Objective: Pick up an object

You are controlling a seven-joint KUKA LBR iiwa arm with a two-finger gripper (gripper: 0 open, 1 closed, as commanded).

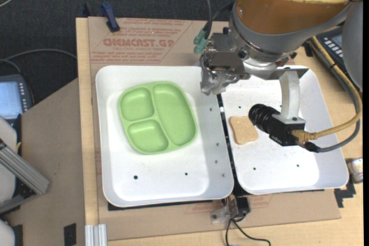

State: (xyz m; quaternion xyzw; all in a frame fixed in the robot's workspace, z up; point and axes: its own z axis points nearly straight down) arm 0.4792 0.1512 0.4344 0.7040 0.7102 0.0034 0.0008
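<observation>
A tan, toast-shaped piece [244, 130] lies flat in the right bin [323, 176], near its left wall. In the left bin [115, 181] sits a light green plate [158, 117] with three compartments. My gripper [211, 83] hangs below the grey and orange wrist, over the seam between the two bins at their far end. It is above and to the left of the tan piece and just off the green plate's far right corner. I see nothing in it.
A black cylindrical device [270, 121] on a white bracket [290, 96] hangs from the wrist, right beside the tan piece, with a cable trailing right. The arm's bulk covers the right bin's far side. A cardboard sheet [144, 37] lies under the bins.
</observation>
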